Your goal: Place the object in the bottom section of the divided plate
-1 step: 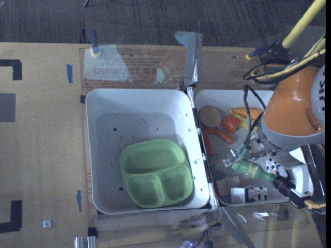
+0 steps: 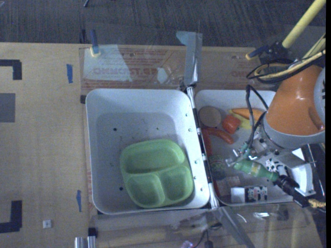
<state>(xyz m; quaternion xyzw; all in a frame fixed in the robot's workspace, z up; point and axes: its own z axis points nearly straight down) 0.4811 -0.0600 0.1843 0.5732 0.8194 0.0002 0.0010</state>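
Observation:
A light green divided plate [image 2: 154, 173] lies in the left bin [image 2: 103, 138], towards its near right corner. It has one long section at the far side and two smaller ones at the near side, all bare. My gripper [image 2: 252, 154] hangs low over the middle of the right bin [image 2: 213, 98], below the orange wrist band. Just under it lies a pale green bottle-like object [image 2: 254, 169]; I cannot see whether the two touch.
The right bin also holds a brown round item [image 2: 210, 116], a red piece [image 2: 230, 123], an orange piece [image 2: 242, 112], a long red item [image 2: 220, 135] and a small white box [image 2: 249, 194]. Cables [image 2: 269, 71] loop above the arm.

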